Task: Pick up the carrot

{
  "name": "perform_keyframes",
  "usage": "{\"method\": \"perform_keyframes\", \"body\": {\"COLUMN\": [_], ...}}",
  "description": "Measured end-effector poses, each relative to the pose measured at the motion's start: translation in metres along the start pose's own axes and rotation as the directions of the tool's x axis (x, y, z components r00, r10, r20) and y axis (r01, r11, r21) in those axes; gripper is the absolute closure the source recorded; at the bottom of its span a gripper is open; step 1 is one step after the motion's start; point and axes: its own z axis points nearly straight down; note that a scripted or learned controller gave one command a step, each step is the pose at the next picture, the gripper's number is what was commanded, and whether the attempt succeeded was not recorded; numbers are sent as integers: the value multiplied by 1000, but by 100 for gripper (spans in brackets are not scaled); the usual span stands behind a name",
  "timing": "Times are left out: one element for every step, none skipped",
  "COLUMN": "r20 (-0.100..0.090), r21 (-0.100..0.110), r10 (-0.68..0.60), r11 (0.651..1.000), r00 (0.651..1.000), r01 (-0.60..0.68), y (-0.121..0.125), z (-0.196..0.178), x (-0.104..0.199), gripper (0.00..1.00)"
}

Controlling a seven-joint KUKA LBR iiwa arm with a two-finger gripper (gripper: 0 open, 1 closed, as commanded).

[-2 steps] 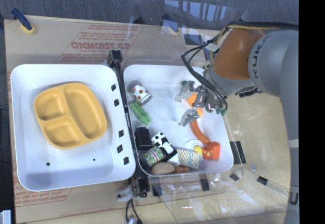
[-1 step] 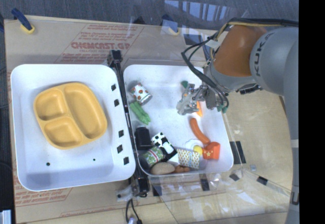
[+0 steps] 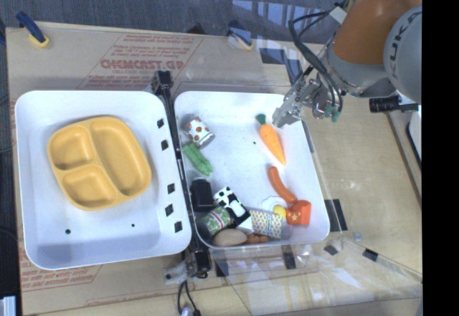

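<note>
On the left of the counter [image 3: 64,46], the left shallow white plastic bin [image 3: 36,236] holds one thing: a yellow plastic tray with three compartments [image 3: 99,162], nothing in any of them.

The right white bin [image 3: 237,103] is busier. Near its left wall lie a small printed can on its side [image 3: 199,132] and, below it, a green leafy toy vegetable [image 3: 197,160]. Along the near wall a heap crowds together: a black-and-white cow figure [image 3: 229,200], a patterned cup [image 3: 264,221], a brownish potato-like lump [image 3: 229,238] and a red-orange block [image 3: 300,213]. An orange sausage-shaped piece [image 3: 281,184] leads up from the heap.

The orange plastic carrot with a green top [image 3: 272,141] lies flat in the upper right of this bin, green end up-left, tip pointing down-right, apart from the sausage below it.

My metal end effector [image 3: 287,115] hangs just beside the carrot's green end, over the bin's right wall. Whether it is spread or closed I cannot tell; nothing is visibly gripped.

To grasp well, I judge I should shift left over the carrot's thick middle, turn to close across its width, and descend clear of the wall.
</note>
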Motion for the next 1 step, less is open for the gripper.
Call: {"method": "perform_keyframes", "body": {"r20": [-11], "r21": [3], "r10": [167], "r11": [986], "r00": [986], "r01": [-167], "y": [-3], "z": [30], "x": [71], "gripper": [100]}}
